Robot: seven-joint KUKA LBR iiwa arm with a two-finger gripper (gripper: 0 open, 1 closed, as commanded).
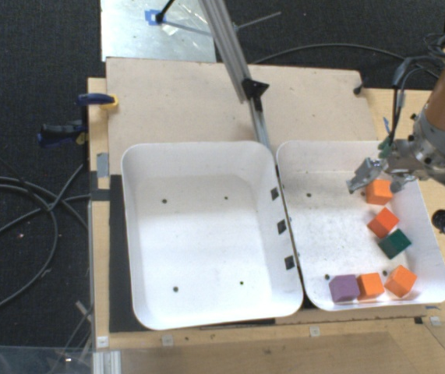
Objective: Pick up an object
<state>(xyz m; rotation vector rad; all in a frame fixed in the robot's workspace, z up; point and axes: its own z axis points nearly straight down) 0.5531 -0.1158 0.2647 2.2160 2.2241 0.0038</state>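
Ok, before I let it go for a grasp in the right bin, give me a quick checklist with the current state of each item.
1. Gripper is over the right bin, near its far right part: ok.
2. A target is close: the orange block lies right beside the gripper: ok.
3. Block seated between the fingers: cannot tell, the wrist hides the contact.
4. Target has room around it: the red-orange block and green block lie apart from it, nearer the camera: ok.
5. Other candidates: the purple block and two orange blocks crowd the near wall: not ok for an easy grasp.
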